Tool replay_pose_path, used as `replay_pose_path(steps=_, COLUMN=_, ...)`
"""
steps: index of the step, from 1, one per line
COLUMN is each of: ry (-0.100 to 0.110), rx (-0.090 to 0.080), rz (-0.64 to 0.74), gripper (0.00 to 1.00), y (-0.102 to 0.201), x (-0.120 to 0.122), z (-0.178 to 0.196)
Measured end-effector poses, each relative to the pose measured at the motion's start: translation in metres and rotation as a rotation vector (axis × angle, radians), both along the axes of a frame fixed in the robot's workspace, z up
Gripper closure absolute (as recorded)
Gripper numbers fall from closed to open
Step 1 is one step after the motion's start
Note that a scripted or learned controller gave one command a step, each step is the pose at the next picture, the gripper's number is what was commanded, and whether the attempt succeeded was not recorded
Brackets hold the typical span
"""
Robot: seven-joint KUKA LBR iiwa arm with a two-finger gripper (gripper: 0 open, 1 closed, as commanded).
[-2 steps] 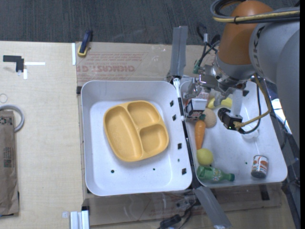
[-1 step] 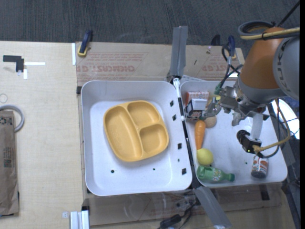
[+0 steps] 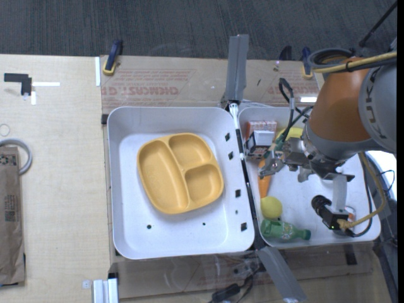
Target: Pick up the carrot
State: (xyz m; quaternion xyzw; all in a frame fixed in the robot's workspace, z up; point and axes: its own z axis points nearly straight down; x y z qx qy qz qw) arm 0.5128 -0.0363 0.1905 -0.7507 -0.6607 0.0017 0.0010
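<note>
The carrot (image 3: 264,185) is a small orange piece in the right bin (image 3: 369,232), near that bin's left wall. It points down toward a yellow lemon (image 3: 271,207). My gripper (image 3: 273,164) hangs right over the carrot's upper end, reaching in from the right under the orange-banded wrist. The carrot's top is hidden beneath the gripper, and I cannot make out whether the two are touching.
A green bottle (image 3: 285,231) lies at the right bin's front left, just below the lemon. A small orange-and-white box (image 3: 260,134) sits at the back left. The left bin (image 3: 120,169) holds a yellow divided plate (image 3: 180,172).
</note>
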Motion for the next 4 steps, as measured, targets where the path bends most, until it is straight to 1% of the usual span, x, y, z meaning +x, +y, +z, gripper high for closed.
replay_pose_path(steps=1, ry=-0.001, rx=-0.001, rz=-0.211, gripper=0.0, y=-0.029, x=-0.014, z=0.006)
replay_pose_path(steps=2, ry=0.0, rx=0.001, rz=0.059, gripper=0.0, y=0.001, x=-0.036, z=0.0)
replay_pose_path(steps=3, ry=-0.002, rx=0.001, rz=0.298, gripper=0.0, y=0.018, x=-0.035, z=0.0)
replay_pose_path(steps=4, ry=-0.001, rx=0.001, rz=0.316, gripper=0.0, y=-0.013, x=0.0, z=0.0)
